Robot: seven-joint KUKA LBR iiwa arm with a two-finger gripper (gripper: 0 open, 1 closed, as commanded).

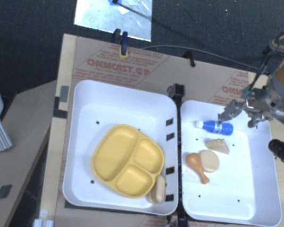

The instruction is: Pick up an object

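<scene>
Objects for picking sit in right bin (pixel 264 203), 3 o'clock side of frame. Nearest: tan drumstick-shaped toy (pixel 198 166) touching a round cream disc (pixel 209 160). Just past them, a pale wedge-shaped piece (pixel 217 145). Farther still, blue bottle (pixel 216 127) with white cap, lying on its side, cap toward 9 o'clock. Gripper (pixel 242 114) hovers just beyond bottle at its 1 o'clock, fingers spread apart, nothing between them. Left bin (pixel 83 127) holds yellow divided tray (pixel 126 160), small beige item (pixel 159 189) touching its 5 o'clock corner.
</scene>
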